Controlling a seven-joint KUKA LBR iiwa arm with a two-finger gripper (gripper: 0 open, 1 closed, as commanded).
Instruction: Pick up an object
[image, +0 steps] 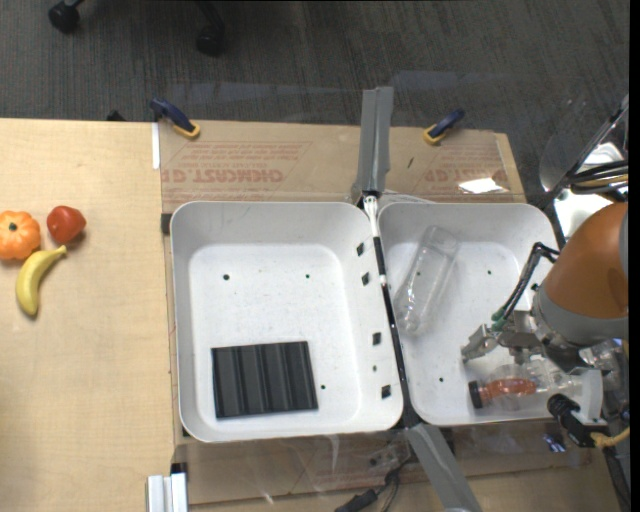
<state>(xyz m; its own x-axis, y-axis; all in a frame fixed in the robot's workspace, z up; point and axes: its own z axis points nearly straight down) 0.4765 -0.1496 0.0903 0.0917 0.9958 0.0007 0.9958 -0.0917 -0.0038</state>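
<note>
Arm's two-finger gripper (512, 350) is down in the right white plastic bin (470, 215), near-right corner. Can't tell from this angle how its tips stand, or if anything's clamped. Small clear bottle with reddish contents and dark cap (507, 390) lies flat on the bin floor just below it. Larger clear empty plastic bottle (424, 278) lies tilted near the bin's left wall. Left white bin (265, 215) holds a black ribbed rectangular tray (264, 378), near-left area.

Right bin (440, 215): clear bottle (424, 280) lies upper-left, small bottle (508, 390) near front wall under arm (590, 285); centre floor open. Left bin (185, 300): black block (264, 378) fills front, rear half free.
</note>
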